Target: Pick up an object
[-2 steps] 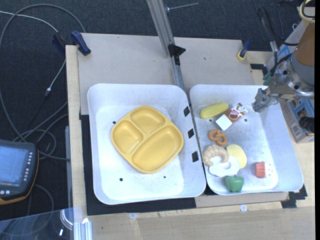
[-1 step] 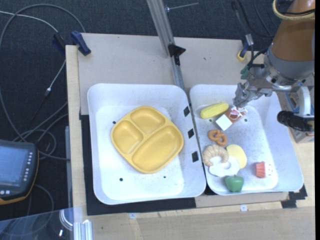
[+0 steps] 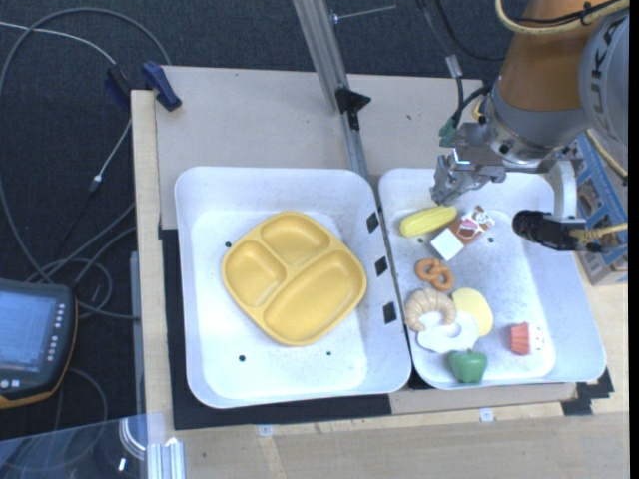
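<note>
Two shallow white bins side by side on the bench. Left bin (image 3: pixel 200 228) carries a yellow divided plate (image 3: pixel 294 277) with three compartments, lying a bit skewed near the bin's middle. Right bin (image 3: pixel 569 307) carries the small toy foods. At its upper left, a yellow corn cob (image 3: pixel 427 221) lies on its side, slanting up to the right. Just right of the cob, a small white and red block (image 3: pixel 461 233) with a white tag-like piece below it; too small to tell what it is. Below these, a little brown pretzel (image 3: pixel 434 272), then a tan croissant (image 3: pixel 430 307) touching a pale yellow round piece (image 3: pixel 473 309) on its right. Under them a white piece like a fried egg (image 3: pixel 446 338), and against the bin's near wall a green pepper (image 3: pixel 467 366). A red and white strawberry-like piece (image 3: pixel 522 339) sits apart toward the lower right. The arm comes in from the upper right, orange band above a grey wrist. The gripper (image 3: pixel 448 185) hangs over the upper left part of the right bin, its tip just above the right end of the corn cob, close to it or touching; cannot tell which. Fingers are dark and bunched in this view, so open or closed cannot be told, and nothing is visibly between them. A metal pole (image 3: pixel 321 38) crosses the bench behind the bins.
</note>
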You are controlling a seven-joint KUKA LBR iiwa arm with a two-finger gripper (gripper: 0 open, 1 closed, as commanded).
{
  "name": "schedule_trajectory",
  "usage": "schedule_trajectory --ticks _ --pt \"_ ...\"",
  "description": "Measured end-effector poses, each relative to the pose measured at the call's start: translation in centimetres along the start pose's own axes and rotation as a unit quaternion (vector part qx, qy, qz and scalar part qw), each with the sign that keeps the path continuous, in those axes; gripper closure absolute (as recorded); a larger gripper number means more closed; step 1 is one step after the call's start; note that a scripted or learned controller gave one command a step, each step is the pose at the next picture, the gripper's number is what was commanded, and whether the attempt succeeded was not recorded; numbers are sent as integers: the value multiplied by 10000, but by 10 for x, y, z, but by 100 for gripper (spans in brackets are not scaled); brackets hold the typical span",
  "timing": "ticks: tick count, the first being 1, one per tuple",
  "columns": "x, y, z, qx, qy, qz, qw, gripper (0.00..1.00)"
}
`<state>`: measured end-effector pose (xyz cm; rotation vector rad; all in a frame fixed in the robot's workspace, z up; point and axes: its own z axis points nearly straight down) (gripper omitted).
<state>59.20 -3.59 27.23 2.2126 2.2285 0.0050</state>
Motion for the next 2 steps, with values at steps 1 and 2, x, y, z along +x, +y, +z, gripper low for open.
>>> schedule_trajectory --ticks 1,2 --pt "54 8 -1 2 3 -1 10000 100" --pt "111 14 21 38 5 0 10000 100"
